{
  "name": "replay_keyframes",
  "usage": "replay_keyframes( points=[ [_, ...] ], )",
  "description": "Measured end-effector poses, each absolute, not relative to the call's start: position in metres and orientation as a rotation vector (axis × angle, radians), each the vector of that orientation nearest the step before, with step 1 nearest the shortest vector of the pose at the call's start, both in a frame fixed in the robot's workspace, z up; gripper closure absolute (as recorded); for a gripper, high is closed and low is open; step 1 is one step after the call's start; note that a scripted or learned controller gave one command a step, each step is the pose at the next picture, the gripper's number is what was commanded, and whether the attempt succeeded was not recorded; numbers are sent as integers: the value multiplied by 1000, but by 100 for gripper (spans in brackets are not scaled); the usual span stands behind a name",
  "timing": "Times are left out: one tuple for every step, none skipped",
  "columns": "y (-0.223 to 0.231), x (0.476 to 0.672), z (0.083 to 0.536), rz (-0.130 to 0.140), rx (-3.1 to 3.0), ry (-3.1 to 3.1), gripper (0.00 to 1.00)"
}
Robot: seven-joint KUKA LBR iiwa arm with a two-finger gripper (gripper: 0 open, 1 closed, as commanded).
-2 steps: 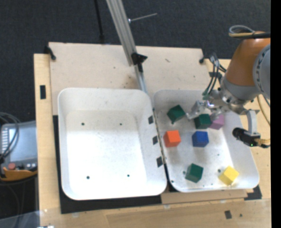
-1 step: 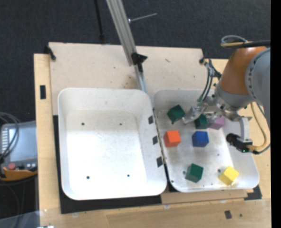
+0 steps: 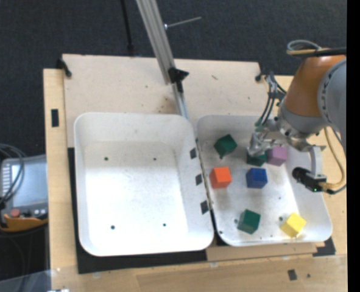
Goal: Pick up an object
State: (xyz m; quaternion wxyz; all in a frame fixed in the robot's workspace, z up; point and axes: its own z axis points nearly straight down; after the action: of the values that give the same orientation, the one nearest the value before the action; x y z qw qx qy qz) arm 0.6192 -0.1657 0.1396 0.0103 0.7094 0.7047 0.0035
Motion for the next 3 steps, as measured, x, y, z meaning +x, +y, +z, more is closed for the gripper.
replay_keyframes(
  points=[
    [-171, 625, 204, 6, 2217, 2215, 100],
    [-173, 626, 258, 6, 2213, 2219, 100],
    [-118, 617, 252, 1, 2214, 2227, 100]
  ],
)
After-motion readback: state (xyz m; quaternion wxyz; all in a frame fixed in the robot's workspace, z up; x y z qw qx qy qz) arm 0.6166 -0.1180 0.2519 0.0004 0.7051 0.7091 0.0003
